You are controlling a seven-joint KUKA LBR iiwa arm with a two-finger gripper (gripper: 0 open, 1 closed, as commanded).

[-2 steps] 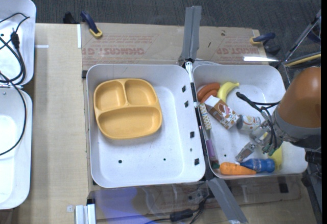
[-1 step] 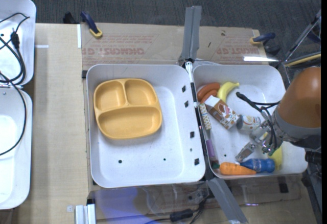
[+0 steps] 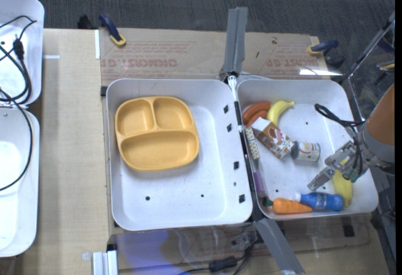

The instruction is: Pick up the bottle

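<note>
The bottle (image 3: 323,201) is blue with a pale cap and lies on its side along the front wall of the right bin (image 3: 301,88). An orange carrot (image 3: 291,206) touches its cap end. My gripper (image 3: 333,167) hangs just above and slightly behind the bottle, at the bin's right side. Its two metal fingers (image 3: 322,177) stand apart, open, and hold nothing. A yellow banana (image 3: 344,187) lies partly under the gripper, next to the bottle's right end.
Further back in the right bin lie a small can (image 3: 306,152), a brown-and-white carton (image 3: 273,138), a second banana (image 3: 280,109) and a red sausage (image 3: 254,112). A black cable (image 3: 334,115) loops by the wrist. The left bin (image 3: 182,204) holds a yellow divided plate (image 3: 156,132).
</note>
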